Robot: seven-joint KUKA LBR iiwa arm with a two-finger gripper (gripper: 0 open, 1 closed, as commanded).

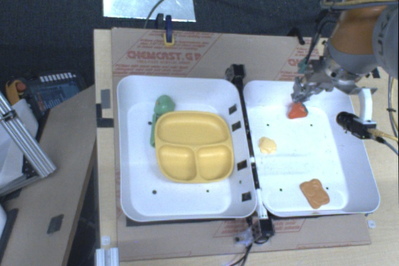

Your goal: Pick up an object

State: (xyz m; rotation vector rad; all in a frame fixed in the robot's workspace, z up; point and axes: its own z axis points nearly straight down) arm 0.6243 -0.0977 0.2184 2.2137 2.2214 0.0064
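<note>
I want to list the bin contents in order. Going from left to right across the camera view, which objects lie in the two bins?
Green object → yellow divided tray → pale yellow piece → red-orange object → brown piece.

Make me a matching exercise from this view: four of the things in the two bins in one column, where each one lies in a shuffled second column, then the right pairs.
Things
1. yellow divided tray
2. green object
3. orange-red object
4. brown object

Places
A. right bin, near corner at the lower right of the view
B. left bin, middle
C. right bin, far end, just under the gripper
D. left bin, partly tucked behind the tray's far left edge

Pairs: 1-B, 2-D, 3-C, 4-A
</note>
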